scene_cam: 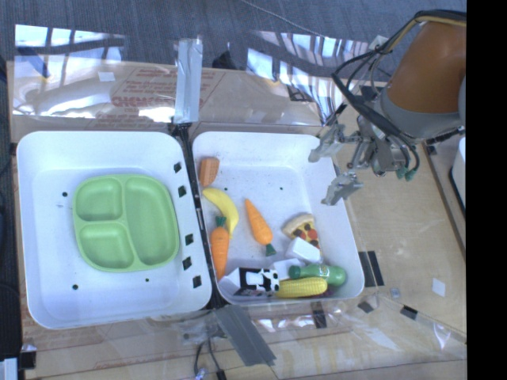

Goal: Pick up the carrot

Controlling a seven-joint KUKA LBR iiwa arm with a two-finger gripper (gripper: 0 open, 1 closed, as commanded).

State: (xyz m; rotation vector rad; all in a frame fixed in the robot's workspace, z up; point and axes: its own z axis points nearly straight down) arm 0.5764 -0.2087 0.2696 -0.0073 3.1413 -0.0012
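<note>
Green divided plate (127, 222); banana (223, 207), pizza slice (303, 228), corn (301, 287).

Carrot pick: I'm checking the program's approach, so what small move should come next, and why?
Probably shift the gripper left and toward the camera, over the middle carrot. It hangs open above the right bin's far right corner, holding nothing.

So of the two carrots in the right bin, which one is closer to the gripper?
The carrot in the middle of the bin, right of the banana. The other carrot lies against the bin's left wall, farther from the gripper.
</note>
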